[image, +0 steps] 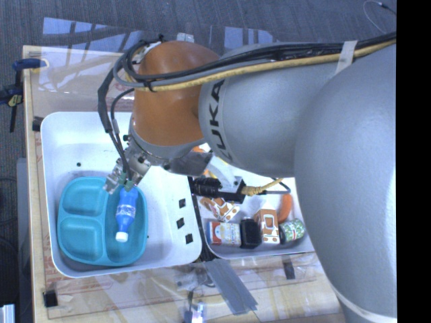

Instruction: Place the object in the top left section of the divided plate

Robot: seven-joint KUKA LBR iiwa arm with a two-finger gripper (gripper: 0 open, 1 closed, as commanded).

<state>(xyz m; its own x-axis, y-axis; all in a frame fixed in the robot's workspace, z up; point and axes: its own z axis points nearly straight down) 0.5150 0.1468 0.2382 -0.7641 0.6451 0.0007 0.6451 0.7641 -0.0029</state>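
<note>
In the left bin (81, 147), toward its near corner, lies a teal divided plate (77, 231) with three sections: two smaller ones stacked along its left side and one long one down its right. A small blue water bottle (126, 214) with a white cap rests in that long right-hand section, its cap pointing toward the near edge of the plate and its base toward the far rim. The gripper (122, 180) sits right at the bottle's base end, just over the plate's far-right rim, hanging from the arm's orange band (168, 99). The fingertips look to be touching or nearly touching the bottle's base, but the view is too coarse there to tell whether the bottle lies between them, or how wide they stand. Both left-hand sections of the plate show bare teal.

The grey arm (303, 126) sweeps in from the right and covers most of the right bin (306, 245). Along that bin's near edge several small things crowd together: a packet with red and white print (223, 233), a black block (250, 234), an orange and white carton (269, 226), a green can (292, 231) and something orange (285, 206) just behind it. Black and yellow cables (269, 56) run along the top of the arm.
</note>
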